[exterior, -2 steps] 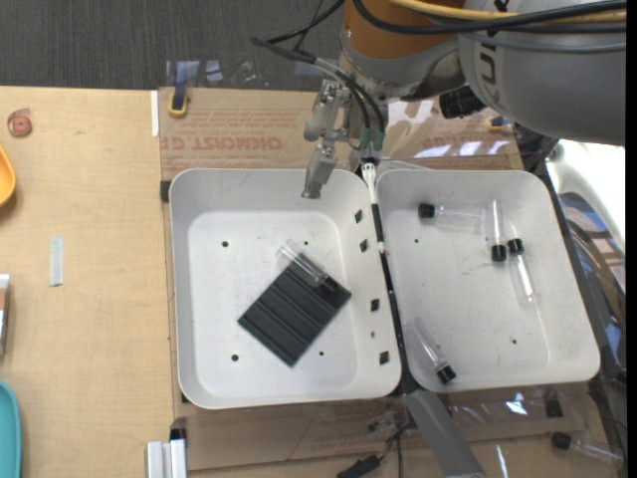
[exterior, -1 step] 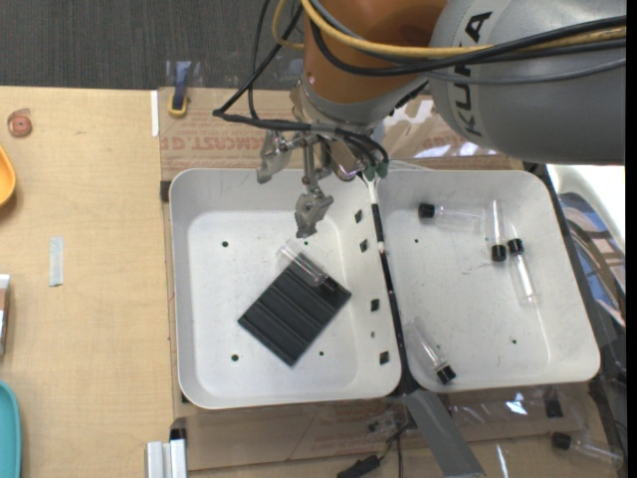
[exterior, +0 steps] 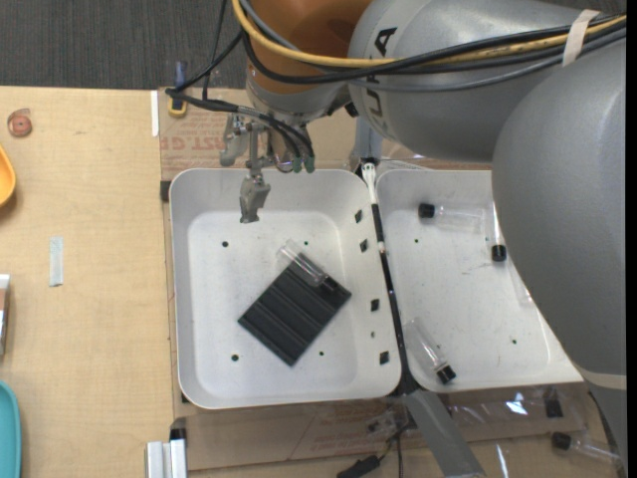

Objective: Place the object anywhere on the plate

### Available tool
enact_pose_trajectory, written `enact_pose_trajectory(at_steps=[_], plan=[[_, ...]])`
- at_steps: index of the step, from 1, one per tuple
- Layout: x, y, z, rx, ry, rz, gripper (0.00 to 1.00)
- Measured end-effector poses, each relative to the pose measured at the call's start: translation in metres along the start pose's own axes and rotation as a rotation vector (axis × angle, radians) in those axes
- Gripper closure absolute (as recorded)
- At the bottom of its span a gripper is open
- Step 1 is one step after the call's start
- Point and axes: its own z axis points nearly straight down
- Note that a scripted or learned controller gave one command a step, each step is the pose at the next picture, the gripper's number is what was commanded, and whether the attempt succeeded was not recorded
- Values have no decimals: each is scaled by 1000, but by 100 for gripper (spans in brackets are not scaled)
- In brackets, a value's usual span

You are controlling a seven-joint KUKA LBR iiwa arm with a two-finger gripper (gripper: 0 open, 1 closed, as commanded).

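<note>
While the pincer (exterior: pixel 253 199) hangs over the far rim of the left shallow white bin (exterior: pixel 199 366), I cannot tell how it is set, and nothing shows in its grip. The dark ribbed rectangular plate (exterior: pixel 292 315) lies flat mid-bin; a small clear plastic object (exterior: pixel 307 266) rests at its far corner. Risks: a clear, thin piece slips out, or the plate gets nudged.
</note>
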Motion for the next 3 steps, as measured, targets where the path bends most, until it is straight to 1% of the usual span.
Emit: enact_pose_trajectory(at_steps=[1, 2, 3], plan=[[1, -2, 138, 1, 1, 290, 0], [5, 0, 132, 0, 0, -87, 0], [0, -2, 138, 1, -1, 308, 0]])
